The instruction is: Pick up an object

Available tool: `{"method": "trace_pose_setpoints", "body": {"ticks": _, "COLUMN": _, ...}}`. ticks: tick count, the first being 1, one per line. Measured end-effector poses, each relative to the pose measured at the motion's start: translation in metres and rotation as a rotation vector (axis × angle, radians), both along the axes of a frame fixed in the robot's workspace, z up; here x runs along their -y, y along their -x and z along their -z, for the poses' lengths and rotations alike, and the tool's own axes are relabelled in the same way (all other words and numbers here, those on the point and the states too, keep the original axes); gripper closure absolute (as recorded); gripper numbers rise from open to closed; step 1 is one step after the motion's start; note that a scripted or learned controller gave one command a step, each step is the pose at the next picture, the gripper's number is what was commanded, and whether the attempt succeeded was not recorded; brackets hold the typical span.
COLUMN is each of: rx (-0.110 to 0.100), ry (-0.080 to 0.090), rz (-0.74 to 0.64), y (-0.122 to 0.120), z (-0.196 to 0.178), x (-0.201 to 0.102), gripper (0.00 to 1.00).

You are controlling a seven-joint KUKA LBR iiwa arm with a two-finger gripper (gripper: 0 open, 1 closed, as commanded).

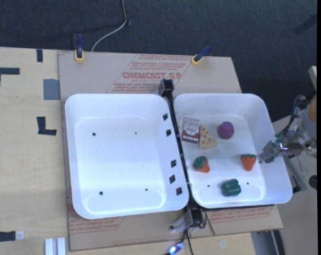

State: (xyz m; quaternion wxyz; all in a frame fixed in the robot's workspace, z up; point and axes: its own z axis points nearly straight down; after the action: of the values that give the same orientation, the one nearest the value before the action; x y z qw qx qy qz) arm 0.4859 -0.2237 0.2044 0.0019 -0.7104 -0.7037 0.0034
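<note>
Nearest us, the small green toy pepper (231, 187) and every other toy lay in the right-hand shallow white bin (256, 106), so we judged nothing picked yet, our gripper (268, 154) at its right rim, grip unreadable.

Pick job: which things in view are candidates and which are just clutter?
In play: the gripper at the right white bin's edge; in that bin a purple round ball, yellow wedge, small red-and-white carton, two red strawberries, green pepper.

Lying about: left white bin, two yellow-and-blue clamps, white cable.
</note>
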Motion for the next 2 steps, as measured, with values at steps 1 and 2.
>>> {"method": "trace_pose_setpoints", "body": {"ticks": 1, "rx": 0.026, "ry": 0.007, "rz": -0.012, "y": -0.027, "z": -0.189, "x": 0.001, "gripper": 1.00}}
{"method": "trace_pose_setpoints", "body": {"ticks": 2, "rx": -0.010, "ry": -0.009, "rz": -0.009, "y": 0.007, "z": 0.069, "x": -0.019, "gripper": 1.00}}
